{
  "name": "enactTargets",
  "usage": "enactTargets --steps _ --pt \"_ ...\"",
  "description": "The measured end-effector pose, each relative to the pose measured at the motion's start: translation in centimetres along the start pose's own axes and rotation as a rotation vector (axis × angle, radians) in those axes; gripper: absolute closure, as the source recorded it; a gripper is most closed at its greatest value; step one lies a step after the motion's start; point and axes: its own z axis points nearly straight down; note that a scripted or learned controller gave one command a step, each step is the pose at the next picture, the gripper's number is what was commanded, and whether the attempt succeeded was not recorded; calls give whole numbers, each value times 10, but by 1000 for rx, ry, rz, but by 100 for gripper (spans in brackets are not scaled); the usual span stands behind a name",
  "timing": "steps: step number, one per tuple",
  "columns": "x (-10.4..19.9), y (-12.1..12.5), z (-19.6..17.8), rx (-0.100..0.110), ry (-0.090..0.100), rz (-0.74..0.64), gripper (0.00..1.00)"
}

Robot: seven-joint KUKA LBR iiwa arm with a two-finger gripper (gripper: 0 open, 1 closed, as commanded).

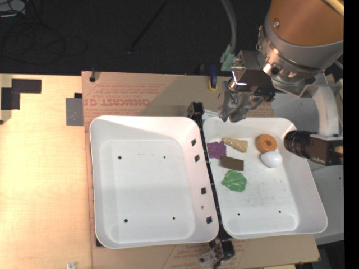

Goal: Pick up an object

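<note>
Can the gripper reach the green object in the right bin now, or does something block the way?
Probably yes. The gripper hangs above the far edge of the right bin, and the green object lies uncovered. The brown block lies close beside it, which may crowd the fingers.

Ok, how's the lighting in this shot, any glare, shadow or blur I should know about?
Camera view: the left bin has a bright glare patch with a soft diagonal shadow across its top; the background above the bench is nearly black; the gripper is slightly blurred; the objects in the right bin are evenly lit and sharp.
</note>
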Motion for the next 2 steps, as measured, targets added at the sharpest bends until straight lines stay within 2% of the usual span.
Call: enactTargets --steps 1,2 --pt "24 0 45 12 -4 2 100" --pt "18 -4 238 25 -9 6 100"
